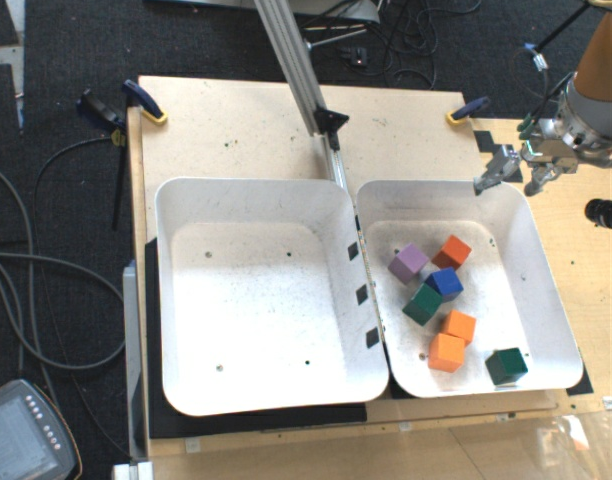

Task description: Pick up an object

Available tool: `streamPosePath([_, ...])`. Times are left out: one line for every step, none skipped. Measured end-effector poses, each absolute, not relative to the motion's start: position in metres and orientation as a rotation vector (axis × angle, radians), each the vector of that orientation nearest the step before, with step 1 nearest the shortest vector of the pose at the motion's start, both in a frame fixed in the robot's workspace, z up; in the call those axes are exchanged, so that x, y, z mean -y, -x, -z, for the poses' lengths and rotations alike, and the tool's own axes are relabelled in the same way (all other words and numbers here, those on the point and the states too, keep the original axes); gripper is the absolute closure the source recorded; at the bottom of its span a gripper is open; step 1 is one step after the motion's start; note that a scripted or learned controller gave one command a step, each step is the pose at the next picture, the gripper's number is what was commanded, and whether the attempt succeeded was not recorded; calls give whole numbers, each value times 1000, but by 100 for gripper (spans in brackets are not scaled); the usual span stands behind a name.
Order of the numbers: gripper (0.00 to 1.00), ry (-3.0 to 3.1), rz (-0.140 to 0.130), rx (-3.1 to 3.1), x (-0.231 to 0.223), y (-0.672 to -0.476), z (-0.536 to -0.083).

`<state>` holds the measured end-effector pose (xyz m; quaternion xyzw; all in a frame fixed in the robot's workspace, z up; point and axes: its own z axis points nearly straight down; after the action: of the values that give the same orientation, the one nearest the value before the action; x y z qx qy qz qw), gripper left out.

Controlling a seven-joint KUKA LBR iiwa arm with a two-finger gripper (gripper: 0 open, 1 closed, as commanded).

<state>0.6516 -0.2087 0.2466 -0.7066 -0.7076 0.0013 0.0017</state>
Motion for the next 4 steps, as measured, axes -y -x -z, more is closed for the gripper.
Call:
streamPosePath([0,2219,-1,2226,208,-653,-249])
streamPosePath([0,2216,-5,2223,210,-661,-191])
streamPosePath([0,2215,-4,2223,200,-660,-142])
streamPosePath([0,2215,-4,2223,199,-660,-92])
